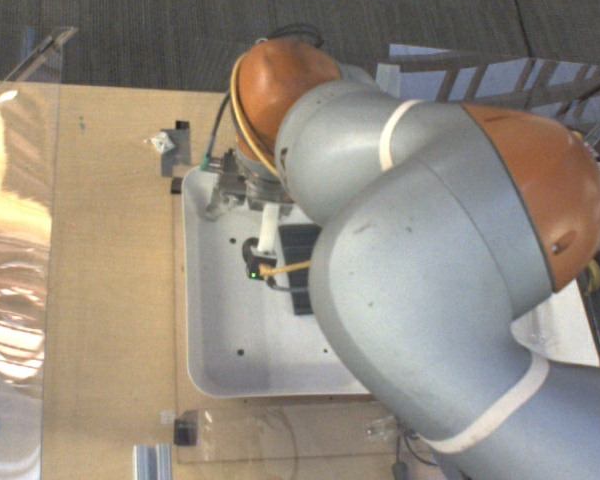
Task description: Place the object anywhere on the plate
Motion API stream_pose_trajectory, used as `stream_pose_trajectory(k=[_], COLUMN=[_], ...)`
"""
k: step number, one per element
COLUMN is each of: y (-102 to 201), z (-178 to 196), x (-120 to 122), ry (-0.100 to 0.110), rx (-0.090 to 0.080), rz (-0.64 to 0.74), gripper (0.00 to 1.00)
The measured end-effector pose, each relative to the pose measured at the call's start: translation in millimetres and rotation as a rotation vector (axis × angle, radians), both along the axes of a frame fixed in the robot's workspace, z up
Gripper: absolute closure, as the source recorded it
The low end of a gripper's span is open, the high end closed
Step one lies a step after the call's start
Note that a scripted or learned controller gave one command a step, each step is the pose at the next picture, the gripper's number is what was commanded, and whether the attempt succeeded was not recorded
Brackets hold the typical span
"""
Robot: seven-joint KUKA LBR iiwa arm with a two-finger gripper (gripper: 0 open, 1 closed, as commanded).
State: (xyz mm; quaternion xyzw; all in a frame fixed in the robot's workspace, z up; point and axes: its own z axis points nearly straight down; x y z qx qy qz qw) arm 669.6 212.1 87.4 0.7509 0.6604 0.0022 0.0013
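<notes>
With the gripper (223, 190) at the bin's (218, 353) 11 o'clock corner, its state indeterminable, and the arm (430, 268) masking the object, presume a small, light item; grasp its narrowest span.

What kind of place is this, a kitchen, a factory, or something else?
Probably a robotics lab: a grey and orange robot arm reaches over a shallow white bin on a plain wooden bench, with carpet behind.

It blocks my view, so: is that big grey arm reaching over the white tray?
Yes, the grey arm stretches across the white bin, covering most of its right side.
</notes>
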Motion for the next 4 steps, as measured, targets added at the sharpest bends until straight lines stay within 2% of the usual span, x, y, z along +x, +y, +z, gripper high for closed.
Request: stream_pose_trajectory(k=[1,2,3,4], y=[-30,-29,3,14], z=[1,15,3,4], x=[-1,2,-18,-25], ry=[0.003,-0.011,-0.010,-0.013], rx=[-0.001,-0.006,-0.006,-0.011], rz=[0.561,0.569,1.034,1.481], gripper=[0.00,1.00,1.00,1.00])
